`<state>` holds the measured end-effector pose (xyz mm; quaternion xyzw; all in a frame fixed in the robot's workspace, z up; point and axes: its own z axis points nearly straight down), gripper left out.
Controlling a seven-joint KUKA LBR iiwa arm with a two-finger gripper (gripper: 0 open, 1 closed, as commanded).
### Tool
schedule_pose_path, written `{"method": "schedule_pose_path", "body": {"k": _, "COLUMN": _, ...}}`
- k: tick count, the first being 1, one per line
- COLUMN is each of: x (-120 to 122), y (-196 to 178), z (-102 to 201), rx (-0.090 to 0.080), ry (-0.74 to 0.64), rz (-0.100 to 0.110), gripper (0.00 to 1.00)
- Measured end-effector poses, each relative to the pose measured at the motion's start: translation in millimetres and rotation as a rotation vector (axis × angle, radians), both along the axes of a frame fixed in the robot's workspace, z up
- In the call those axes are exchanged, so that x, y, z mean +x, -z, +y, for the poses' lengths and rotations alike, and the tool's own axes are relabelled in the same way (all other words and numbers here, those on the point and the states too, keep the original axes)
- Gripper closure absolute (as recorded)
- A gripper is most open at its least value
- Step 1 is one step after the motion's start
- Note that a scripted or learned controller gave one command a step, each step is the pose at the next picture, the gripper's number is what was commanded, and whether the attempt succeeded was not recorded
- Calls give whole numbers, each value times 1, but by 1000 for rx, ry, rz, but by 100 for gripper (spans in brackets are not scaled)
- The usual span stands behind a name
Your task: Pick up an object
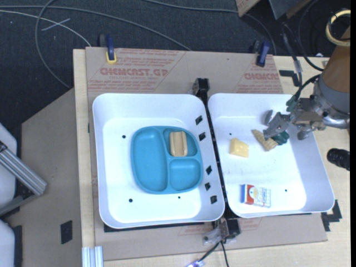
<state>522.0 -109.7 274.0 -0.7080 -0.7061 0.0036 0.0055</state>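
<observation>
Tool (276,133) sat over the tan block (263,139) near the right bin's (311,196) back wall, finger state unclear; off-centre contact could've nudged it away.

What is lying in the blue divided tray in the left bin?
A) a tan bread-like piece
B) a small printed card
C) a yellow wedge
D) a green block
A: a tan bread-like piece sits in the upper right compartment of the blue tray; the card and yellow wedge lie in the right bin.
</observation>
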Motion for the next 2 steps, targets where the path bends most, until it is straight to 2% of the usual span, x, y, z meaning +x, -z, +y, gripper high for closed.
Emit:
{"method": "schedule_pose_path", "body": {"k": 1, "x": 2, "y": -6, "z": 0, "rx": -2, "ry": -3, "rz": -12, "gripper": 0}}
{"method": "schedule_pose_path", "body": {"k": 2, "x": 2, "y": 37, "z": 4, "rx": 0, "ry": -2, "rz": -7, "gripper": 0}}
